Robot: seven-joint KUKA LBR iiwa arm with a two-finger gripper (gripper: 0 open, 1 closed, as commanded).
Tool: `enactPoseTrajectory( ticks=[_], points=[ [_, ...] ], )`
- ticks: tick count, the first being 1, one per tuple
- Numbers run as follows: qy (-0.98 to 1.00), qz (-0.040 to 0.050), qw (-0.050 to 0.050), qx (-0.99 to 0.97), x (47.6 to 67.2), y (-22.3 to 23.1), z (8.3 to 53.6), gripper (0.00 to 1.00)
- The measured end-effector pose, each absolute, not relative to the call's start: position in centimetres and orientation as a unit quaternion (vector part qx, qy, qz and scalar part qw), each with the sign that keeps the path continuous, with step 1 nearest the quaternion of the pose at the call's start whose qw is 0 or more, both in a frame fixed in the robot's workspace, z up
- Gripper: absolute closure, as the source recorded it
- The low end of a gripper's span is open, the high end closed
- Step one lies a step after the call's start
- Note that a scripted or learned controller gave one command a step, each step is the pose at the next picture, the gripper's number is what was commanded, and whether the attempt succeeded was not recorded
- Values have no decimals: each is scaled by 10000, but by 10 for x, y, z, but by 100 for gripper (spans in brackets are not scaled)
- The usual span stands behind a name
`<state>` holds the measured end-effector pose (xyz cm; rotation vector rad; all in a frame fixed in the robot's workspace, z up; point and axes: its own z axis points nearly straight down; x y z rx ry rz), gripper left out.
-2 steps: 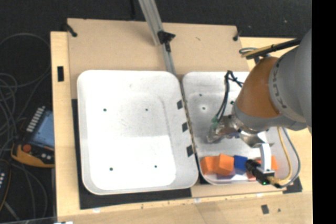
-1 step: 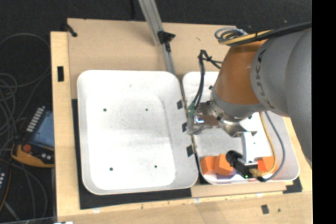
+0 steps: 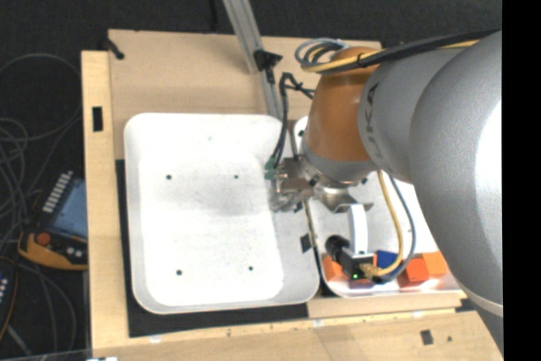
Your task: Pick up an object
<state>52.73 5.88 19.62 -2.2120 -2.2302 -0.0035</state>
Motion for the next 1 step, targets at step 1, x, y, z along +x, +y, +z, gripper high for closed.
enactPoseTrajectory(
  ticks=[1],
  points=[
    [-7089,7,-2,-7053,527,54,197,0]
  ],
)
